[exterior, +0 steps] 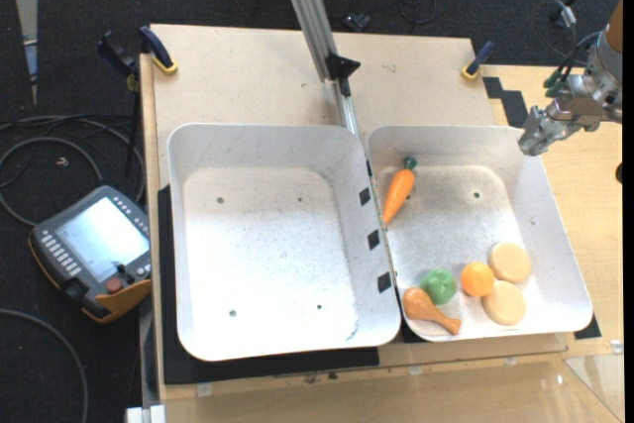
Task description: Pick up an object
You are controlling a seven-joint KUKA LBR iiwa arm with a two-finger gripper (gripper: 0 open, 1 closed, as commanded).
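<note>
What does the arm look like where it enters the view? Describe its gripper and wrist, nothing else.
The gripper is a small grey metal piece with a blocky, angular body. Above it sits a lighter grey, rounded wrist section, with a patch of orange at the picture's right edge. A thin dark cable runs along the wrist, and a pale curved hook-like fitting sticks out nearby.

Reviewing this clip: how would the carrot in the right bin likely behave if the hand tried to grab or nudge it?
The carrot looks like a smooth, moulded toy, so probably stiff and light. Its tapered, rounded body could slip from a pinch near the tip or roll if nudged. It lies beside the right bin's left wall, which may limit access. The hand hangs over that bin's upper right rim.
</note>
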